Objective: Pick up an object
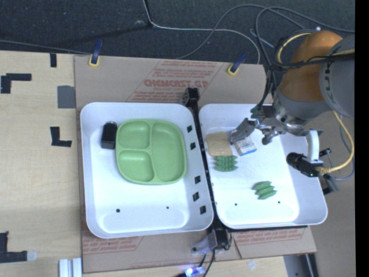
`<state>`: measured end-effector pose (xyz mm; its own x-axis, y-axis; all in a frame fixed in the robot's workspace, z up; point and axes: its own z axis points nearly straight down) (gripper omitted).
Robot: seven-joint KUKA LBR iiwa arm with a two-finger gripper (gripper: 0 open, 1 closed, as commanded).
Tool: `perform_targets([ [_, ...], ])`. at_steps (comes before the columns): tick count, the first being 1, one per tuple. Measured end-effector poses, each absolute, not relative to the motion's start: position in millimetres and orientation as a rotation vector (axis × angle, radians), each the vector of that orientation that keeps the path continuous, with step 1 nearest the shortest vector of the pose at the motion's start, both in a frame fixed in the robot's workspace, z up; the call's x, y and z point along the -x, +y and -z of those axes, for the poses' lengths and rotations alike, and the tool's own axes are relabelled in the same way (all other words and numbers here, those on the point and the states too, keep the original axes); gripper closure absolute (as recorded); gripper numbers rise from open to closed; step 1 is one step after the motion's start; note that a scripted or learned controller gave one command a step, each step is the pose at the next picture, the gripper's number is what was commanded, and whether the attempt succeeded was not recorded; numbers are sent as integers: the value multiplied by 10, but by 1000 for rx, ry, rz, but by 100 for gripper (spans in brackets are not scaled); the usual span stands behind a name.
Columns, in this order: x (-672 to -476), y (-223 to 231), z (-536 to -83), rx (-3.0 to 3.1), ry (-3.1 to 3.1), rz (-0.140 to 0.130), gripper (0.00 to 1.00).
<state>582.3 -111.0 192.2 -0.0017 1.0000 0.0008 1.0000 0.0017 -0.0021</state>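
Over the right bin [300, 209] the gripper [247, 138] hangs low; can't tell its grip state. Small blue-white item [247, 148] sits right under it, label unreadable. Tan block [218, 145] just left, touching spiky green piece [225, 164]; green pod [264, 190] apart, lower right. Left bin [95, 166]: green divided plate [151, 151], black block [108, 135] beside it. Cardboard [167, 82] has red print, roughly "CHEMCAST".

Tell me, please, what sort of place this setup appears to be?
Probably a robotics lab bench: two white bins clamped onto cardboard, loose cables, and a robot arm reaching in.
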Motion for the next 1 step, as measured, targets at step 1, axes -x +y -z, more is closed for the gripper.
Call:
perform_targets([
  [1, -5854, -1141, -1292, 2217, -2219, -8, 0],
])
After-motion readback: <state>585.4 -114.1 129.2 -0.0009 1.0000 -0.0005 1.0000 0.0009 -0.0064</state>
